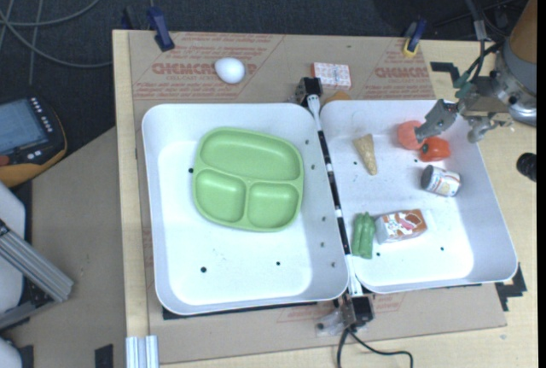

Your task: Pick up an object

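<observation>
I see the grey two-finger gripper (pixel 461 120) at the upper right of the right-hand shallow white bin (pixel 478 264), reaching in from the right. Its fingers are spread well apart: one grey finger (pixel 437 120) slants down-left and its tip sits right at a red-orange rounded toy (pixel 411 134), looks like touching or just above it, can't tell which. The other finger (pixel 479 125) hangs to the right, over bare bin floor. Nothing is between the two fingers, so I log no grasp.

Just below that finger tip lies a second small red rounded piece (pixel 435 148), right beside the red-orange toy. Below it, a small white-and-grey cylindrical container (pixel 441 182) lies on its side. A tan cone-shaped piece (pixel 367 154) lies left of centre in the same bin, pointing down. Near the bin's front, a green elongated toy (pixel 363 236) lies just beside a red-and-white flat packet (pixel 400 225), touching or nearly so.

The left-hand shallow white bin (pixel 171 272) holds a light green three-compartment plastic tray (pixel 249 178). On the cardboard-covered bench (pixel 273 59) behind the bins, a white egg-shaped object (pixel 229 69) and a small pink-and-white block (pixel 332 73) sit well apart.
</observation>
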